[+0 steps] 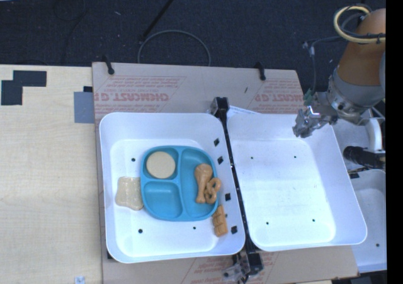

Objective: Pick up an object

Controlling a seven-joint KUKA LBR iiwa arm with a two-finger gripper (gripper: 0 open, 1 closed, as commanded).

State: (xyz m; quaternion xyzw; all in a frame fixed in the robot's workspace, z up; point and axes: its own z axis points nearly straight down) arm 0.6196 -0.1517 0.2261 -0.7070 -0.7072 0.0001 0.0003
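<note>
A blue divided plate (169,204) lies in the left bin (119,131). On it sit a round tan cracker (160,164) and a tan pretzel-like piece (206,183). A pale bread slice (130,193) rests on the bin floor to the plate's left. A small orange-brown piece (219,220) lies at the plate's lower right corner. My gripper (303,123) hangs over the far right corner of the right bin (296,194), well away from all these objects. Nothing shows between its fingers.
A black clamp strip (228,169) runs between the two bins. Cardboard (189,90) lies under both bins. A black fixture (362,155) sticks out beside the right bin's right rim. Cables (176,43) lie on the dark floor behind the bench.
</note>
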